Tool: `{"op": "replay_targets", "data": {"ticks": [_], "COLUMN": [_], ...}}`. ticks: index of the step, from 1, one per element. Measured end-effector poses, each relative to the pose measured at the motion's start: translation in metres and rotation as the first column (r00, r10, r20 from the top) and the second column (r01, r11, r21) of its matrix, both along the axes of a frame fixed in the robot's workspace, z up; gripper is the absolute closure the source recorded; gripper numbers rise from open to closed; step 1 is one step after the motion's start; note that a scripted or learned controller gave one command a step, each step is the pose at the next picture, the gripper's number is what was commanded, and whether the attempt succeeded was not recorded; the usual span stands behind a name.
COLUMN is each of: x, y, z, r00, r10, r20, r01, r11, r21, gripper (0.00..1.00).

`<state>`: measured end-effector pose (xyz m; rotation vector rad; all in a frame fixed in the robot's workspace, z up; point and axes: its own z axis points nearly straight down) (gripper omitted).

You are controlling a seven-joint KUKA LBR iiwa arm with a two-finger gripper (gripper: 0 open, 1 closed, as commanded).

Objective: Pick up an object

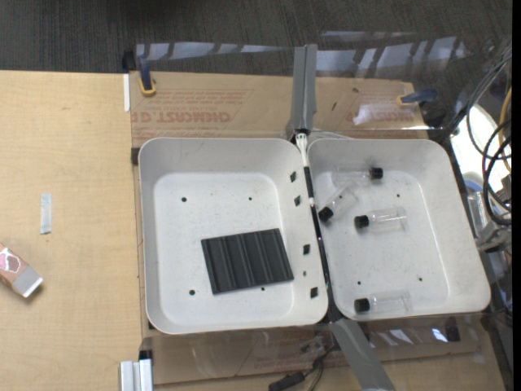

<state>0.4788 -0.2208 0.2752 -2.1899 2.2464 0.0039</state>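
Note:
A black ribbed rectangular pad [247, 261] lies flat in the left bin [163, 169], toward its front middle. The right bin [440, 177] holds several clear plastic vials with black caps: one at the back [362, 173], one slanted by the left wall [335, 203], one in the middle [380, 220] and one near the front edge [383, 304].
A small pink and grey object [18, 271] and a thin grey strip [45, 213] lie on the wooden bench at the far left. Cardboard [212, 108] sits behind the bins. Cables [495, 149] hang at the right edge. A grey divider bar [304, 96] rises between the bins.

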Motion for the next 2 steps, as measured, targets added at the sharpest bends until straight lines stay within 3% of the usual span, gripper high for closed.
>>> {"op": "replay_targets", "data": {"ticks": [1, 2], "x": [-0.0006, 0.0007], "y": [0.0003, 0.0016], "z": [-0.0336, -0.0256], "r00": [0.994, 0.995], "r10": [0.107, 0.102], "r20": [-0.002, 0.000], "r01": [-0.107, -0.102], "r11": [0.994, 0.995], "r21": [0.001, 0.006], "gripper": [1.00, 1.00]}}
